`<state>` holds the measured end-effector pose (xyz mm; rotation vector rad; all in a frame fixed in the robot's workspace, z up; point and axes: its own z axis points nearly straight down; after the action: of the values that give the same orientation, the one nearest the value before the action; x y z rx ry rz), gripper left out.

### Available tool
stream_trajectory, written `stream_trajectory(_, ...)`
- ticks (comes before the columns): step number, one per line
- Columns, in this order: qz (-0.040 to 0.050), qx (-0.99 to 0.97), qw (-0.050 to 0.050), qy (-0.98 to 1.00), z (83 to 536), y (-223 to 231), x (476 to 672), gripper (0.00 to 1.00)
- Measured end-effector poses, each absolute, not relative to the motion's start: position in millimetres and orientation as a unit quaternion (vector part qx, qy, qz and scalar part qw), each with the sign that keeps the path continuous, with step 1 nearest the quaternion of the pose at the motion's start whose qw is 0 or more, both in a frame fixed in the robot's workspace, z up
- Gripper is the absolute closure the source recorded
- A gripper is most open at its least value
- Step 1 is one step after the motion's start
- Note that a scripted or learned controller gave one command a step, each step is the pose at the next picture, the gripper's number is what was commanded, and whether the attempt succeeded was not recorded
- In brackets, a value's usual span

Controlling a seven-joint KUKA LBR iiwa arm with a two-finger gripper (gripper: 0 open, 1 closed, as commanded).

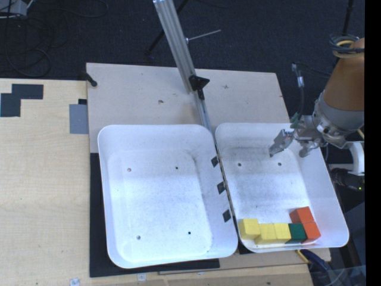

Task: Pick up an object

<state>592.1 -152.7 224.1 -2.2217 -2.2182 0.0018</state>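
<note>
- We see the gripper (290, 142) above the far edge of the right bin (262, 177), fingers spread apart with nothing between them.
- The blocks (280, 228) lie in a row along that bin's near wall: yellow ones, then a green and an orange-red one at the right corner.
- We judge the coming move runs toward the near edge; the row's long axis lies crosswise to it.
</note>
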Motion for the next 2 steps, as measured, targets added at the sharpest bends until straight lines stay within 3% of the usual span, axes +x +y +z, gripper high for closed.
stream_trajectory(1, -0.0023, -0.706, -0.003, -0.708, 389.1, -100.8, 573.1, 0.00)
stream_trajectory(2, 0.0033, -0.706, 0.005, -0.708, 234.0, -45.0, 600.0, 0.00)
